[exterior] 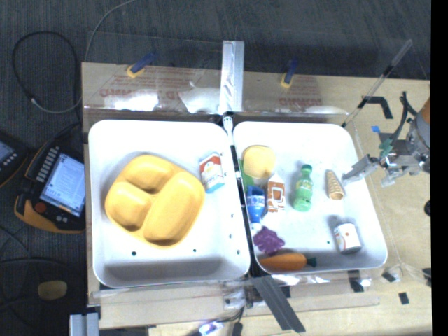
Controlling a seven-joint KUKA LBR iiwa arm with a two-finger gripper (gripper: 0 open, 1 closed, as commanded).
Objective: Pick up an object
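You see two white bins: the left bin (98, 187) and the right bin (364, 187). The left bin holds two items: one yellow bread-shaped toy (154, 198) and one small carton (211, 171). The right bin holds eight: one yellow ball (258, 161), one blue packet (255, 203), one orange-and-white carton (276, 192), one green bottle (303, 187), one cone (334, 184), one small can (346, 236), one purple grape bunch (267, 241), one carrot (285, 261).
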